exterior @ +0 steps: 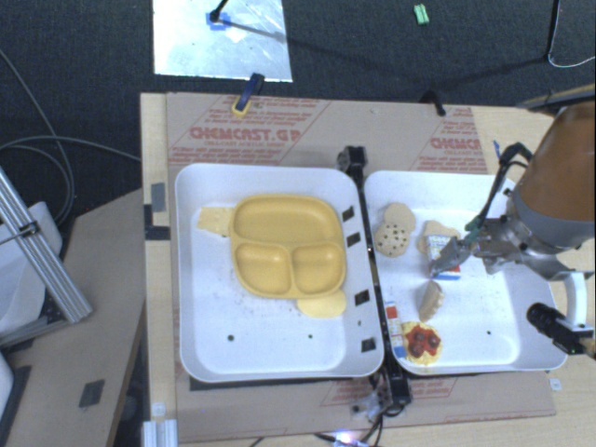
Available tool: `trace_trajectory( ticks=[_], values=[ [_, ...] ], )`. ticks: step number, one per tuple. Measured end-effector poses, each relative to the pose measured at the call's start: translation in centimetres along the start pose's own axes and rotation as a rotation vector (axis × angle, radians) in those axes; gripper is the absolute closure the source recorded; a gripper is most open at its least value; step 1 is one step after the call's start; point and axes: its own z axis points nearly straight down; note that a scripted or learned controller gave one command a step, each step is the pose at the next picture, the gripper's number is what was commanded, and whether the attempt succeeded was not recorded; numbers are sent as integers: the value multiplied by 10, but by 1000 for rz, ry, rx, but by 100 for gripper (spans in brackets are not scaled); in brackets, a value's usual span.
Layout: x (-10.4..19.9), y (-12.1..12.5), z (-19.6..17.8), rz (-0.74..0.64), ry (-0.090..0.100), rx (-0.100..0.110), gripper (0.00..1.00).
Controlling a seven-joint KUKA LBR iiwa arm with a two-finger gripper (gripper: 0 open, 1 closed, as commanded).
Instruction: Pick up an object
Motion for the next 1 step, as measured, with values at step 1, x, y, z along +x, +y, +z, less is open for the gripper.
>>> trace_trajectory(
  ticks=[1],
  values=[
    [-18,48,93,2,0,7,0]
  ],
)
